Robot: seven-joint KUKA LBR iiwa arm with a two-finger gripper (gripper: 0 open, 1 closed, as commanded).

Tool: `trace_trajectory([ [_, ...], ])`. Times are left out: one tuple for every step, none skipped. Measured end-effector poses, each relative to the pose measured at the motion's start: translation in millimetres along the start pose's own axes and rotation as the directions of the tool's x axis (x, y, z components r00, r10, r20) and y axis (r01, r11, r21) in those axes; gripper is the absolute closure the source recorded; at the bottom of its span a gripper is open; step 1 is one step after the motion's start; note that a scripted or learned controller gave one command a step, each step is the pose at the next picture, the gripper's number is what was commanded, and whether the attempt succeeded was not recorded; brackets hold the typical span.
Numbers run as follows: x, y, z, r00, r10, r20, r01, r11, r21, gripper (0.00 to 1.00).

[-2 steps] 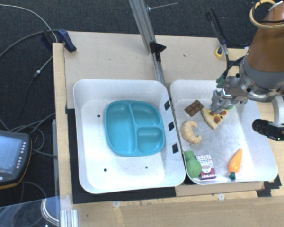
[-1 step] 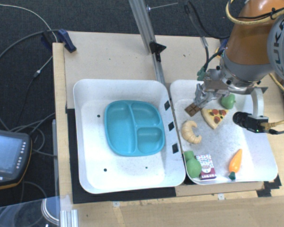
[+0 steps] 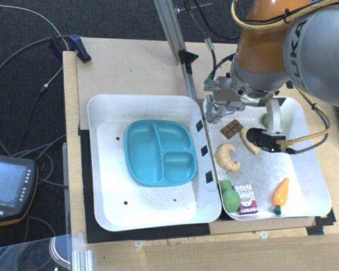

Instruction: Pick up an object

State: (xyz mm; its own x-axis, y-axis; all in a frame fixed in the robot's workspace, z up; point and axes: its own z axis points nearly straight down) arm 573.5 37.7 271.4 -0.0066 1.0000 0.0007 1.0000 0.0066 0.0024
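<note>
Camera view looks down on a worktop point(image 3: 130, 66) carrying two white bins side by side. The left bin point(image 3: 101, 208) holds a blue divided plate point(image 3: 158, 151), lying flat near its middle, probably as a place to set things down. The right bin point(image 3: 311, 179) holds the loose things to pick from, spread apart so each can be reached alone: a brown chocolate bar piece point(image 3: 232, 129) near the bin's top left, a croissant point(image 3: 228, 157) just below it, a banana point(image 3: 250, 141) beside a black part of the arm's gear, a green pear-like fruit point(image 3: 230, 195) touching a small printed box point(image 3: 246, 199) at the bottom edge, and an orange carrot point(image 3: 280, 192) lower right.

The tool point(image 3: 213, 110) hangs low over the top left corner of the right bin, just beside the chocolate piece and near the dividing wall. Its state I cannot tell (the wrist's bulk and cables crowd it), and nothing visible sits in it. My judgement is that the arm is placed for a try at the chocolate piece or croissant, the nearest candidates; the closeness of the bin wall could spoil a clean descent.

As for writing, large letters run down the grey arm point(image 3: 322, 44), partly cut off, seemingly part of the maker's name. The small box carries red and white print too small to read. A handheld pendant point(image 3: 8, 188) rests off the worktop at far left.
</note>
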Motion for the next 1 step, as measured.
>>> trace_trajectory([
  [47.2,22.5,5.2,1.000,0.001,0.000,-0.001,1.000,0.000,1.00],
])
